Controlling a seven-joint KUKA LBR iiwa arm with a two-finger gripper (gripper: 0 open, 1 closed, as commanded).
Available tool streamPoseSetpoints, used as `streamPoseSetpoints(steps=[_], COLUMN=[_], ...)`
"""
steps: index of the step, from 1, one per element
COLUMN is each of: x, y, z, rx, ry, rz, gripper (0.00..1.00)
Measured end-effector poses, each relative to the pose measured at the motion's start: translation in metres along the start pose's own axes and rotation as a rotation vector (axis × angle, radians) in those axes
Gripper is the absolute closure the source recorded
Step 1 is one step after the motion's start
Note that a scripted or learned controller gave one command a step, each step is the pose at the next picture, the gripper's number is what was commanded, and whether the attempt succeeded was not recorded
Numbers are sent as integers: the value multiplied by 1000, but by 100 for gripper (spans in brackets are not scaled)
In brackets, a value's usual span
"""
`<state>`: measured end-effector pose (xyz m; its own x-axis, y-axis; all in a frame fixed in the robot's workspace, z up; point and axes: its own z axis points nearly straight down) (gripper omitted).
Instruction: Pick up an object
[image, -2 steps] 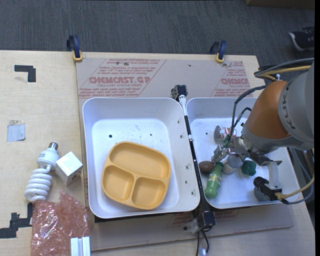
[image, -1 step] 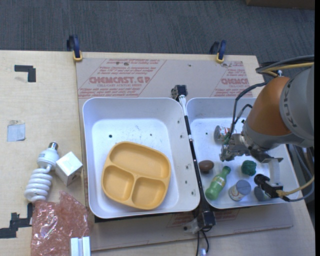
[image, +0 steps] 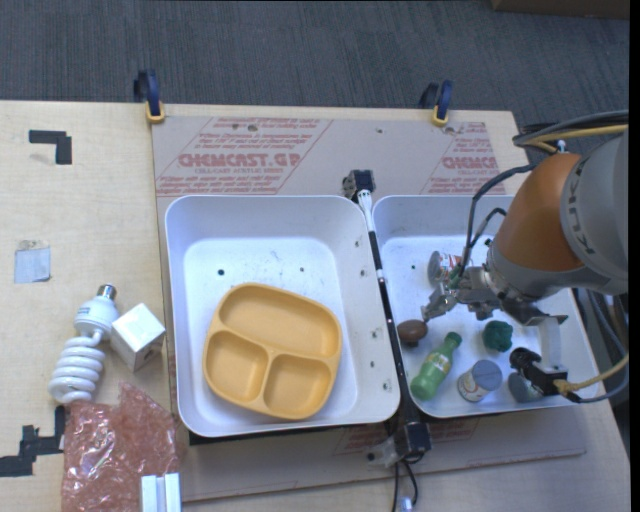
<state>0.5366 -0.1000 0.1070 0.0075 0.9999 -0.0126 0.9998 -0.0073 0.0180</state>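
Note:
The right bin (image: 400, 225) holds several small objects. A brown oval piece (image: 411, 330) lies near its left wall. A green bottle (image: 435, 365) lies slanted just right of it. A grey-blue round object (image: 482, 378), a dark green piece (image: 497, 335) and a dark grey item (image: 525, 386) sit toward the front right. A silvery object (image: 440, 266) rests further back. My gripper (image: 441, 301) hangs low in the bin, just above and right of the brown piece and behind the bottle. The arm hides the bin's right part.
The left bin (image: 190, 230) holds a yellow divided plate (image: 272, 350). Outside the bins on the left lie a spiral light bulb (image: 82, 350), a white cube (image: 138, 334) and pink bubble wrap (image: 115, 450). A black clip (image: 361, 183) sits between the bins' back corners.

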Motion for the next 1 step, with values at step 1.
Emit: streamPoseSetpoints(steps=[1], x=[7], y=[-59], z=[14], rx=[18], ry=[13], rz=[-6], gripper=[0])
